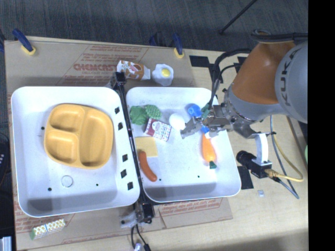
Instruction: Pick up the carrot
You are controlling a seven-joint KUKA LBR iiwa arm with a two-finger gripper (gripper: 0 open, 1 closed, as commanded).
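Just below the tool, carrot lying flat in right bin, touching the fingertips or just beside; tool's spread not discernible.

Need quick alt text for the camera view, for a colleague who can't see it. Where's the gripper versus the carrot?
The gripper hangs over the right bin, just above the top end of the carrot, which lies flat on the bin floor near its right wall, not lifted. The left bin holds a yellow divided tray.
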